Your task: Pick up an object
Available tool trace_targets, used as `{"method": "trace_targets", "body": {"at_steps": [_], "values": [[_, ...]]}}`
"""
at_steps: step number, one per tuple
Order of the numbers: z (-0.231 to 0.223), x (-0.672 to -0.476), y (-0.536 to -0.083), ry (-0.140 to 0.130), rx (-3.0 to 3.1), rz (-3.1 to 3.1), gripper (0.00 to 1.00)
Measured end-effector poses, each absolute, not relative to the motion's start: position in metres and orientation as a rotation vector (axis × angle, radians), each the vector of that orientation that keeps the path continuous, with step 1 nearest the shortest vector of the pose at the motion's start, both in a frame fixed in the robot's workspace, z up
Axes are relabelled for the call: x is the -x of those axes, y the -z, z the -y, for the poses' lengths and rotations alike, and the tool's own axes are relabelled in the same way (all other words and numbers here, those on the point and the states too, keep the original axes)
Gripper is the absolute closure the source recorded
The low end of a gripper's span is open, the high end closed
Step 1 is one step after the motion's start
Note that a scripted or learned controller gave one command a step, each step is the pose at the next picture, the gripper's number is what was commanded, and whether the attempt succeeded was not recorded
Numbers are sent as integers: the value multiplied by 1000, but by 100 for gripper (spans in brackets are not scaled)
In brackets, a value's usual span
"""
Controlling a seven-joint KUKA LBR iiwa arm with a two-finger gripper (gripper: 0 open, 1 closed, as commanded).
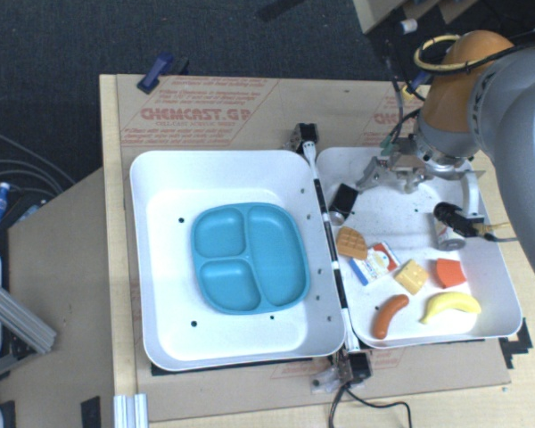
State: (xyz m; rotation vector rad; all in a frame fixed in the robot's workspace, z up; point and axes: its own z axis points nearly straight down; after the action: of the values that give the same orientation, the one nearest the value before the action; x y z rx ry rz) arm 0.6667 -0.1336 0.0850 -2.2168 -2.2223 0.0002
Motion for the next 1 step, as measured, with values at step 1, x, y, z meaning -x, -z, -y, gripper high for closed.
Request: {"method": "trace_targets", "body": {"at_steps": [1], "values": [[134,-667,-96,-2,2218,2224,100]]}}
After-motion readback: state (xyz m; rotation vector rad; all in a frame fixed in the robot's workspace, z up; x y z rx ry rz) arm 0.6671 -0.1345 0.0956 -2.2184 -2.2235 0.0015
